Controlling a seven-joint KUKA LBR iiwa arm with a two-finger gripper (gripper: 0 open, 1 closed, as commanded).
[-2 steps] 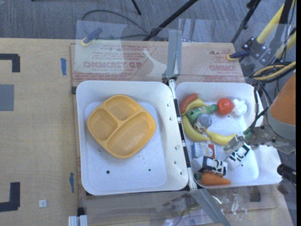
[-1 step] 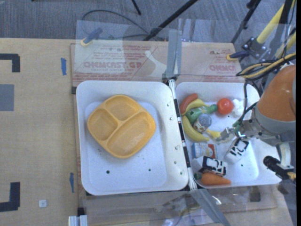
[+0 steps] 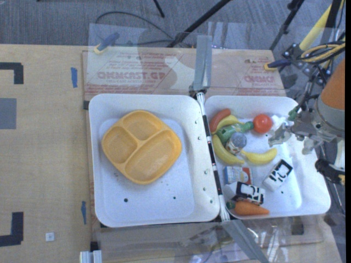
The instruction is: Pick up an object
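Two white bins sit side by side on a tan bench (image 3: pixel 44 163), seen from above at a slant. The left bin (image 3: pixel 109 201) holds a yellow plate (image 3: pixel 141 146) with three compartments, lying toward the bin's upper half.

The right bin (image 3: pixel 312 196) holds a jumble of toys. A tomato (image 3: pixel 262 123) lies at about 12 o'clock in the bin. A banana (image 3: pixel 241 156) curves through the middle, with a red pepper (image 3: pixel 219 118) at 10 o'clock, just beside the bin's left wall. A small carton (image 3: pixel 238 175) lies below the banana. A carrot (image 3: pixel 251 209) rests at 7 o'clock against the front rim, touching a black and white toy (image 3: pixel 249 192) just above it. A white box (image 3: pixel 279 173) with black marks lies at 5 o'clock, apart from the banana's tip.

The arm reaches in from 3 o'clock. Its gripper (image 3: pixel 299 131) hangs over the right bin's upper right part, just right of the tomato. Whether the jaws are apart or together cannot be told, and nothing is visibly between them.
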